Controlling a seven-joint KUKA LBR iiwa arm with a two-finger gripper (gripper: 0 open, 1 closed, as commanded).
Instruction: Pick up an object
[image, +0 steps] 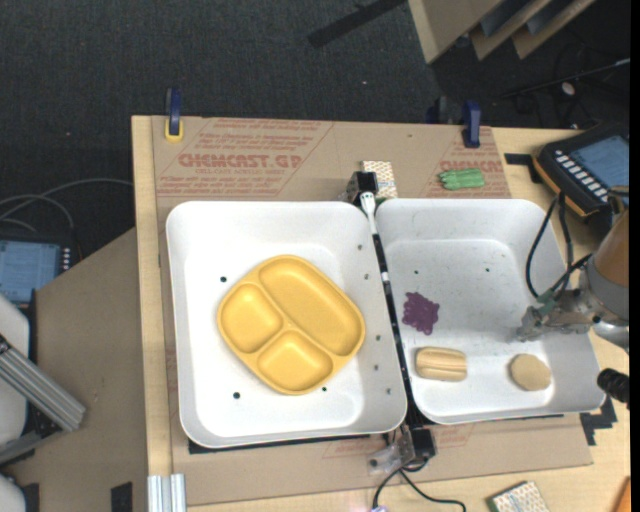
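Nothing is being lifted yet: the gripper (535, 322) is hanging low at the right edge of the right bin (450, 225), and I cannot tell how its tip is set, since it is small and blurred; nothing is showing in its hold. So the pick is looking entirely ahead, with approach, closing and lift all remaining.

Three loose items are lying in that bin. The round tan piece (530, 373) is sitting just near of the gripper tip and seems the likeliest target (being roundish, it is offering no clear long axis). The oblong tan piece (440, 364) is resting to its left, its long axis running left to right. The purple piece (420, 312) is lying farther back, irregular in outline.

The yellow divided tray (290, 323) is sitting in the left bin (200, 240), turned diagonally.
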